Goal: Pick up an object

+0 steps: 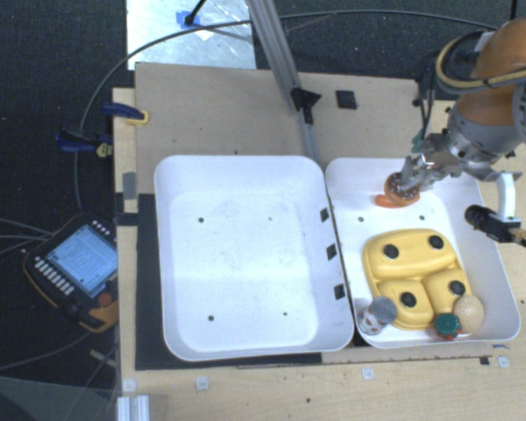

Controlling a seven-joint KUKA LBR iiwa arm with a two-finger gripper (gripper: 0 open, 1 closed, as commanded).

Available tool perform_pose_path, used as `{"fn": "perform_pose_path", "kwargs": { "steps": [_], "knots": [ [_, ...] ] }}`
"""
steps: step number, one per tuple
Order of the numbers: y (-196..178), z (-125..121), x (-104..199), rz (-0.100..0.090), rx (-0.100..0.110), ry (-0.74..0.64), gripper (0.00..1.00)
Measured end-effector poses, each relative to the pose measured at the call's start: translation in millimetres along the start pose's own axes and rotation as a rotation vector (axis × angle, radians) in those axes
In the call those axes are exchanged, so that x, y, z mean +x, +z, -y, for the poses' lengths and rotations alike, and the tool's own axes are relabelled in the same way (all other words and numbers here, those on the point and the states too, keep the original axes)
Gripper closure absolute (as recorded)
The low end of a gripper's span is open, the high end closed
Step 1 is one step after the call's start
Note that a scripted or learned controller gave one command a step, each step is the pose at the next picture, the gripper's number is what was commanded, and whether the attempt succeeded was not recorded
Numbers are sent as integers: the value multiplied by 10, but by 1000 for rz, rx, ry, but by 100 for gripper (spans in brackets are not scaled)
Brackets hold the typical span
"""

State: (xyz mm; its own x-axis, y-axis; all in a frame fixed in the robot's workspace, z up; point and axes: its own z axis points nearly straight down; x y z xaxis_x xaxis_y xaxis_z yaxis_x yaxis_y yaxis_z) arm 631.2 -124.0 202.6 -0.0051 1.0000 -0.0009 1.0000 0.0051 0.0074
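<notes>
My gripper (409, 181) reaches down from the right into the back of the right bin (354, 182). Its tip sits directly over a small brown and orange object (393, 197) lying on the bin floor. A large yellow moulded piece with dark holes (414, 276) fills the middle of that bin. At the bin's front lie a beige egg-shaped object (468, 310), a small teal and red object (446, 325) and a grey and white object (378, 313).
The left bin (238, 253) stands beside the right one, joined by black clips. A handheld pendant (77, 266) lies left of the bench. A slanted grey pole (272, 33) and cables cross the back. A black part of the arm (488, 221) overhangs the right bin's edge.
</notes>
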Motion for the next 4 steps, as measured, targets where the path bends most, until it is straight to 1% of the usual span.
{"fn": "perform_pose_path", "kwargs": {
  "steps": [1,2,3,4],
  "knots": [
    [-69,21,548,-3,4,-5,100],
    [-198,199,1048,-3,5,-5,100],
    [-107,330,1592,-3,8,-5,100],
    [-125,418,2196,-4,7,-7,100]
  ]
}}
